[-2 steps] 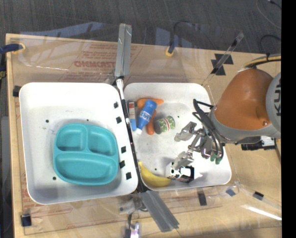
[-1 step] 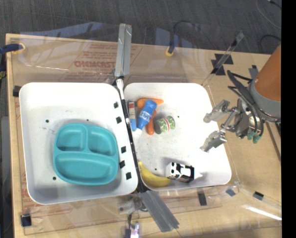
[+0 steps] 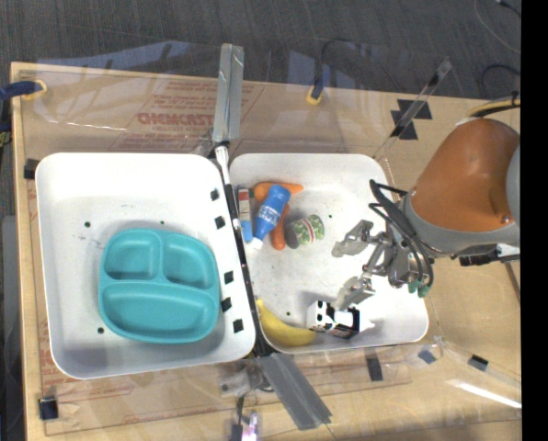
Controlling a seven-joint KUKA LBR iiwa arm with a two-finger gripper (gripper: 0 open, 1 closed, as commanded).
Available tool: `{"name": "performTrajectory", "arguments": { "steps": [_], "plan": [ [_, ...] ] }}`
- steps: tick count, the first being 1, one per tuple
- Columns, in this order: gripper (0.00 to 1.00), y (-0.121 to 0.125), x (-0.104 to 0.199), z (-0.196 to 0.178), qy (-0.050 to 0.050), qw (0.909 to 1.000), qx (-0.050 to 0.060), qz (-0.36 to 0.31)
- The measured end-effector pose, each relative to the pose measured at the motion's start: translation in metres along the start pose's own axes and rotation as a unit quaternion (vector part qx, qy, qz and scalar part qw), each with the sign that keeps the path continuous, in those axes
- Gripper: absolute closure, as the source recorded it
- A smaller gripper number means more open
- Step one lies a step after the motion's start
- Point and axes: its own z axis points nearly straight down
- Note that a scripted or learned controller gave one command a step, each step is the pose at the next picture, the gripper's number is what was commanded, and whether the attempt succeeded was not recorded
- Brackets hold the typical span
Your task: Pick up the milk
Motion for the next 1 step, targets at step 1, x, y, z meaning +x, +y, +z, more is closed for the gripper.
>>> {"name": "performTrajectory", "arguments": {
  "steps": [1],
  "plan": [
    [0.00, -0.0002, 0.0000, 0.0000, 0.000, 1.0000, 0.000, 0.000]
  ]
}}
